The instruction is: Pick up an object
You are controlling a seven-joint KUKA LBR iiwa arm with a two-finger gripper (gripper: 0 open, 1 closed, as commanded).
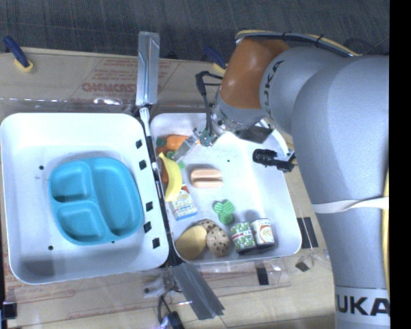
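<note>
The gripper (pixel 200 140) sits low at the right white bin's (pixel 282 196) far-left corner, crowded against the orange carrot-shaped toy (pixel 172 142) by the dividing wall. Its grip I cannot tell. The yellow plastic banana (pixel 170 175) lies lengthwise along that wall; open floor remains mid-bin.

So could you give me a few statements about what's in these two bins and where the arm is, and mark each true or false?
1. The blue divided tray lies in the left bin. True.
2. The banana lies in the left bin. False: it is in the right bin, by the divider.
3. Two small cans stand near the right bin's front edge. True.
4. The gripper hovers over the blue tray. False: it is at the right bin's back, near an orange toy.
</note>
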